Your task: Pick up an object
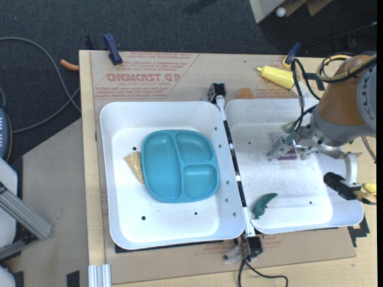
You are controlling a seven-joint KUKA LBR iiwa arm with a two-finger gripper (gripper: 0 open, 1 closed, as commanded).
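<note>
Green curved object (263,204) lies at right bin's (311,217) near-left corner, long axis slanting up-right, w/ gripper (286,148) low mid-bin over sth purple (288,155), finger state can't tell; left bin (119,214) holds blue divided plate (179,165) & tan piece (135,165).

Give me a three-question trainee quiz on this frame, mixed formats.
1. True or false: the teal divided plate lies in the left bin.
2. Which bin holds the green object? A) left B) right
3. Fill in: the gripper is over the ___ bin.

Key: 1 true; 2 B; 3 right.
</note>
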